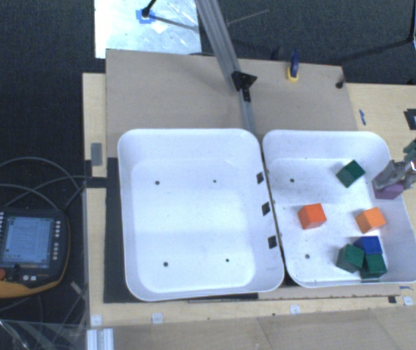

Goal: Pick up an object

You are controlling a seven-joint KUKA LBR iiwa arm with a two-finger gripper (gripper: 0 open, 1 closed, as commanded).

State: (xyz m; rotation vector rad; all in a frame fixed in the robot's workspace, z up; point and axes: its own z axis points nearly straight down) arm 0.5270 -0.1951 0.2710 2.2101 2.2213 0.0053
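two white bins on a tan bench, the arm's gripper over the right one.
the left bin is bare; the right bin holds two orange cubes, three green blocks and one blue block. at its right rim the jaws close on a purple block. a teach pendant lies on dark carpet, left of the bench.
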